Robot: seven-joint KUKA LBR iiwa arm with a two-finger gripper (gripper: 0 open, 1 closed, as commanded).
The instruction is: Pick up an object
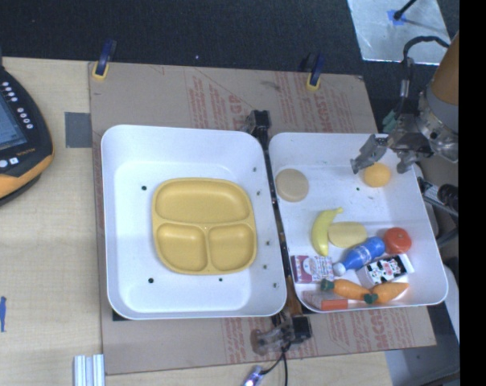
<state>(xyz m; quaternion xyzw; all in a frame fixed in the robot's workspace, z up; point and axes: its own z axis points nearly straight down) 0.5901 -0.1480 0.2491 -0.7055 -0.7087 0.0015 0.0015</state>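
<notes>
While its metal fingers spread open, the hand [381,161] around a smooth round orange ball [376,175].

A light wooden counter [42,256] is covered in the middle by a brown cardboard sheet [187,95], held by two clamps [104,57] at its far edge. Dark carpet [187,10] is seen beyond, marked by a pale patch [392,18].
</notes>
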